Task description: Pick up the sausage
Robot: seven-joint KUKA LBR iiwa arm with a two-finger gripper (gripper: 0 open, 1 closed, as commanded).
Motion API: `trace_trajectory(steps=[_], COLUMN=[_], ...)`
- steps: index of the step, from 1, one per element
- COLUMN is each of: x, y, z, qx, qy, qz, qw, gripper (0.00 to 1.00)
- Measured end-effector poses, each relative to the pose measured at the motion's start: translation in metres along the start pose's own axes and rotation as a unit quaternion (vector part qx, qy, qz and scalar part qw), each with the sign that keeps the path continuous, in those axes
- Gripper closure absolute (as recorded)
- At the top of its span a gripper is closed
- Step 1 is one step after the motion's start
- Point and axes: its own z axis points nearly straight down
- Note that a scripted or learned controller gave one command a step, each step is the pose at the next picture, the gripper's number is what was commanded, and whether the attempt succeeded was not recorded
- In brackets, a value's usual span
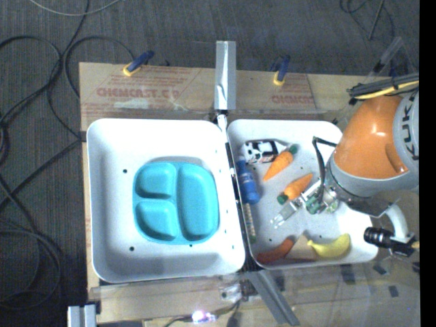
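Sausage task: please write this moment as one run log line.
gripper: over right bin, nothing seen held | sausage: at near wall, beside banana | fingers: cannot tell | left bin: blue tray

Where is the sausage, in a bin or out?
In. The sausage lies flat on the floor of the right bin, near its front edge, beside the banana.

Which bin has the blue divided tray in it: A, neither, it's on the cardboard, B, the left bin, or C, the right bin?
B: the blue divided tray lies flat in the left bin, while the right bin holds the carrots, the banana and the other small items.
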Motion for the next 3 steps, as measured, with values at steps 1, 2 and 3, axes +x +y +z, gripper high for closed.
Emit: trace_trajectory(steps=[1,2,3], x=[-0.005,0.01,0.087], y=[-0.001,0.042,0.048], z=[-0.116,-0.139,-0.023], qx=[-0.002,-0.001,0.0], qy=[-0.002,-0.001,0.001], qz=[0.002,0.08,0.039], qw=[1.0,0.9968,0.9993], gripper=[0.0,0.0,0.0])
